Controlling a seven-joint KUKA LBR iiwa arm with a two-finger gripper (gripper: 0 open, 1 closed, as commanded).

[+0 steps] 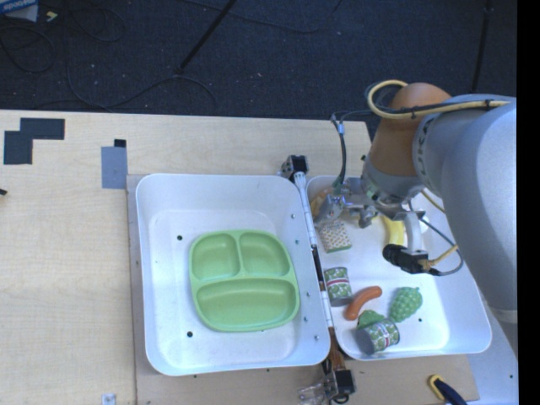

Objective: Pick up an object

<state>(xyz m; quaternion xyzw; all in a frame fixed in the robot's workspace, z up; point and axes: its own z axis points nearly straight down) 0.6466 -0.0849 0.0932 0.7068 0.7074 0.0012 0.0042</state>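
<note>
Gripper (350,205) hangs low in the right bin's (460,332) far corner, right by a speckled waffle (336,236) and a banana (394,229); can't tell its grip state. Crowded spot, so it could easily nudge the waffle or catch the wall.

Left bin (160,226): 1 green divided tray (244,278) sits mid-floor; bare white floor rings it on every side, widest along the far wall.

Right bin (460,327): crowded. Arm (472,175) and gripper (371,213) hang over its far half. Near half holds 2 small cans (337,284) (377,336), an orange sausage (363,301) between them, a green bumpy piece (406,303) just beside. Open floor lies along the right wall and near-right corner.
</note>
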